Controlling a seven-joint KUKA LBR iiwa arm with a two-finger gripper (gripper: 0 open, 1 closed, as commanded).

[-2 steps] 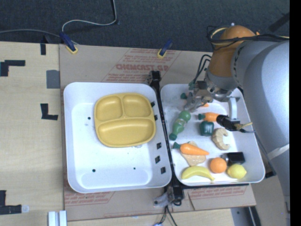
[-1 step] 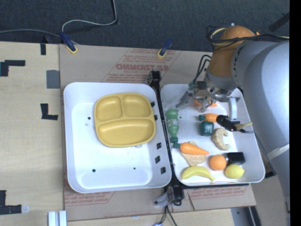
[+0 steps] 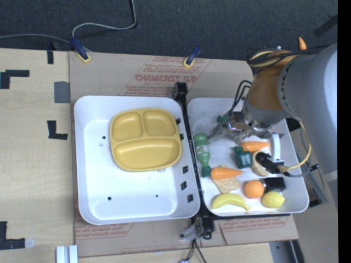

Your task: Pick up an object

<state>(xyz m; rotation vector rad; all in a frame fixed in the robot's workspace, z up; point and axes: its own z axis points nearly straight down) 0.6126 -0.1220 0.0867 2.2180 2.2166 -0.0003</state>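
The gripper [image 3: 237, 126] is hanging at the upper middle of the right bin [image 3: 300, 201]; I cannot tell its state. Below it, toward the frame's lower right, smooth plastic toy foods are lying: a tapered carrot [image 3: 225, 173] pointing right, a curved banana [image 3: 230, 202] lying left-right, a round orange [image 3: 253, 189]. A glossy compartmented yellow plate [image 3: 146, 138] is sitting in the left bin [image 3: 90, 163].

Red printed lettering that seems to read "CHEMCAST GP" runs slantwise across the brown cardboard sheet [image 3: 159, 75] in the upper middle of the frame, with smaller red print elsewhere on it too blurred to read.
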